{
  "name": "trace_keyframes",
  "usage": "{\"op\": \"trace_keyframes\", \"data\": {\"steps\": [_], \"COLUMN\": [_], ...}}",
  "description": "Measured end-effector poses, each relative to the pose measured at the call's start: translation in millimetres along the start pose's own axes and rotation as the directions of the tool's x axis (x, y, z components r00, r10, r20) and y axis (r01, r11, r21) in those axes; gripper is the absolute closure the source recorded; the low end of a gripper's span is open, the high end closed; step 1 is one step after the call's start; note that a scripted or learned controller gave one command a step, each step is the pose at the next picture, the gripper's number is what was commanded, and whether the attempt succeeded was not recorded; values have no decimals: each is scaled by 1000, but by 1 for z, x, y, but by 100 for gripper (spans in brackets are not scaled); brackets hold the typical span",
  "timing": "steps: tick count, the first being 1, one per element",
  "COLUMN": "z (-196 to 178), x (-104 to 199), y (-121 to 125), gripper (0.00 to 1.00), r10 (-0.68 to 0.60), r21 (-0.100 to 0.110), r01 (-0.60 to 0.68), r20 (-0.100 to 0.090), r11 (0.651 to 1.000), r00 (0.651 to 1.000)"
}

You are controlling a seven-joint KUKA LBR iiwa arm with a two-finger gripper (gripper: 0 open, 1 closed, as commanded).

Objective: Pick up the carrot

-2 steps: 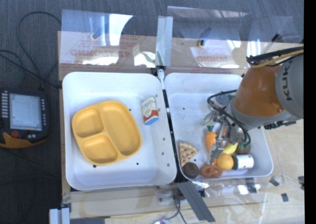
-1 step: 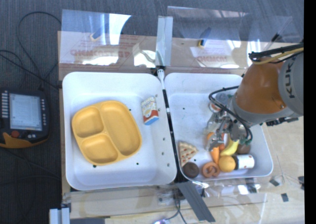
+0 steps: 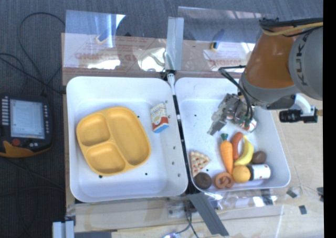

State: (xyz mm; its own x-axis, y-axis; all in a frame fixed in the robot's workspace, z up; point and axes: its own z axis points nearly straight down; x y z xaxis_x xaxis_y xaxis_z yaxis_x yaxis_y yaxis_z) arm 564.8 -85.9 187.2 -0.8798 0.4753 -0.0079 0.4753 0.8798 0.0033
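The orange carrot (image 3: 227, 155) with a green top lies lengthwise in the right bin (image 3: 199, 95), near its front, among other toy foods. My gripper (image 3: 219, 122) hangs just above and slightly left of the carrot's green top, its fingers pointing down-left with a small gap between them. Nothing is between the fingers. The grey arm with the orange band (image 3: 270, 61) reaches in from the right.
Around the carrot lie a banana (image 3: 246, 152), a red sausage (image 3: 237, 140), a pizza slice (image 3: 198, 162), a pretzel (image 3: 224, 180), an orange (image 3: 241, 173), and a small bottle (image 3: 260, 171). The left bin (image 3: 84, 87) holds a yellow divided plate (image 3: 112, 139) and a small carton (image 3: 159, 116).
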Motion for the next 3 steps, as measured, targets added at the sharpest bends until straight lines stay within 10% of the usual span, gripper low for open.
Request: {"op": "trace_keyframes", "data": {"steps": [1, 2, 3], "z": [3, 85, 74], "x": [1, 14, 15], "y": [-3, -24, -22], "gripper": [0, 0, 100], "r10": [4, 64, 63], "r21": [4, -4, -3], "r01": [-4, -64, -63], "r20": [-6, 7, 1], "r11": [1000, 998, 998], "r00": [1000, 998, 998]}}
